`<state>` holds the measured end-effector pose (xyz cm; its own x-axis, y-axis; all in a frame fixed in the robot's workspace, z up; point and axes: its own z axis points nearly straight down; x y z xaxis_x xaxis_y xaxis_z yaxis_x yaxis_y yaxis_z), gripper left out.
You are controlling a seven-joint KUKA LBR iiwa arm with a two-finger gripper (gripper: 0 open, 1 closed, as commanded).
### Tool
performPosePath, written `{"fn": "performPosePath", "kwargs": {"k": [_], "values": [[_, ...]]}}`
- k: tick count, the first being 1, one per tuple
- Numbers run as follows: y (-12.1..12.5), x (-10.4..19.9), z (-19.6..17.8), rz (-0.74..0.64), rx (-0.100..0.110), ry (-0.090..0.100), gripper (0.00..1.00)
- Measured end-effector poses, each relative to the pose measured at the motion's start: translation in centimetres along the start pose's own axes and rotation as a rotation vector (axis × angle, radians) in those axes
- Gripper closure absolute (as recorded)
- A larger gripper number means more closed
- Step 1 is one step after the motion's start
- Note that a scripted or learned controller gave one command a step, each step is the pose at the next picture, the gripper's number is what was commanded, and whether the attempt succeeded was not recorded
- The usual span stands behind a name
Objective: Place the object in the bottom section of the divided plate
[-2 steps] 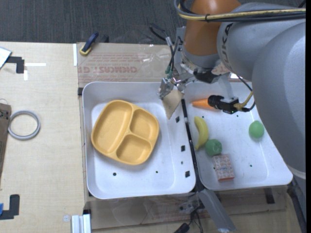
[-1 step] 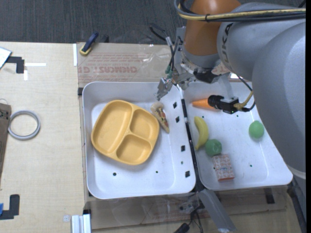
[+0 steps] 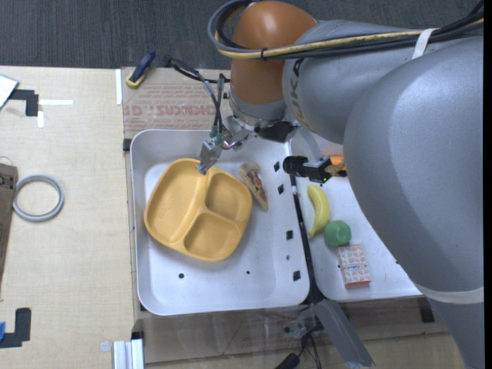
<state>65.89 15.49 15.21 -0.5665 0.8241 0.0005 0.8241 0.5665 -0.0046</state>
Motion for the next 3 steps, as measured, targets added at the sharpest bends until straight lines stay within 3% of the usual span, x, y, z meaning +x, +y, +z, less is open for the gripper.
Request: {"fn": "performPosePath", "kwargs": {"k": [1, 2, 3], "values": [[0.0, -0.2, -0.7, 0.002, 0.002, -0.001, 1.00], [-4.1, 6.6, 3.8, -0.154, -0.035, -0.019, 1.00], [1.9, 4.0, -0.5, -0.177, -0.003, -0.002, 1.00]]}}
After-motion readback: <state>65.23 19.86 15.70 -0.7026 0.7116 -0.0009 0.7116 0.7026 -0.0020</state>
